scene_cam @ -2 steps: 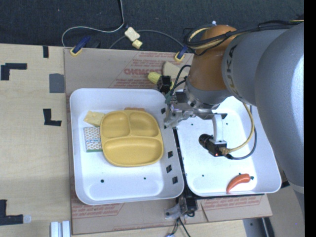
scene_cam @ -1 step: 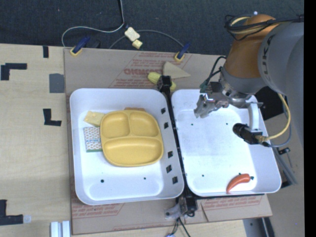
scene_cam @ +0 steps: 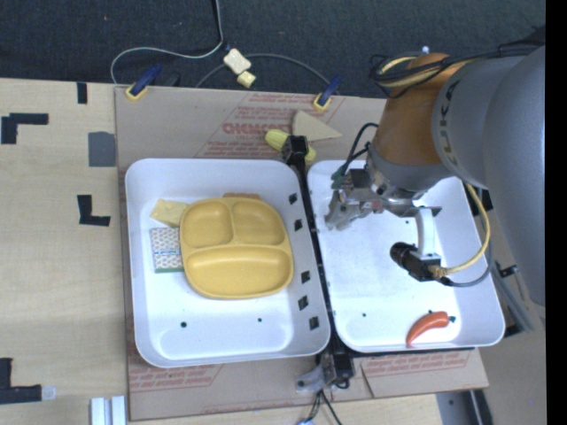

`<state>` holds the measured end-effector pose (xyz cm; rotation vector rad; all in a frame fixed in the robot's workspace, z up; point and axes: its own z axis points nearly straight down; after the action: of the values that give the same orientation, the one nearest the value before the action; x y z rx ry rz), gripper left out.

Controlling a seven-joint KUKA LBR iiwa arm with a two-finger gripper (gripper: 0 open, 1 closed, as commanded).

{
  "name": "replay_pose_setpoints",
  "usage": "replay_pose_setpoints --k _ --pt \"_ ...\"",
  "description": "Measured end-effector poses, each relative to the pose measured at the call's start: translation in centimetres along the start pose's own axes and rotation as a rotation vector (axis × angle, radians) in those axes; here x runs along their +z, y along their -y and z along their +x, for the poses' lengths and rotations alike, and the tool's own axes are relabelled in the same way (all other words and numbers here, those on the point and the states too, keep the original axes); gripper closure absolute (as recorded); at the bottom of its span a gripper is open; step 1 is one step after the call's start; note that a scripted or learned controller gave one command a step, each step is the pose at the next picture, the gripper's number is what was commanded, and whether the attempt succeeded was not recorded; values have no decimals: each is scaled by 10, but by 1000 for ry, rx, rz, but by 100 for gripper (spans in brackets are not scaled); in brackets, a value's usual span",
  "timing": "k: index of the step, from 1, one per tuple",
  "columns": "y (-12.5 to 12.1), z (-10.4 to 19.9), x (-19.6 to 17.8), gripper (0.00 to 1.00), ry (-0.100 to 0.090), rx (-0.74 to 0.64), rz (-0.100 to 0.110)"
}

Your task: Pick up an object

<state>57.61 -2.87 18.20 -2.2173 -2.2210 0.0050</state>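
My gripper hangs over the upper left part of the right bin, near the divider between the bins. Its metal fingers point down and look close together, with nothing seen between them. An orange chili-shaped toy lies at the bin's lower right, well away from the gripper. In the left bin sits a yellow divided plate, with a small patterned card and a pale yellow piece at its left edge.
The grey arm with its orange band covers the upper right of the right bin. A black cable fitting and yellow hose hang below the wrist. Yellow and tan scraps lie on the cardboard behind the bins.
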Motion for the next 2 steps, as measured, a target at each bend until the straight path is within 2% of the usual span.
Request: replay_pose_setpoints --k 1,2 --pt "-2 -65 -61 100 4 6 -9" --pt "0 12 -10 100 -1 -5 1"
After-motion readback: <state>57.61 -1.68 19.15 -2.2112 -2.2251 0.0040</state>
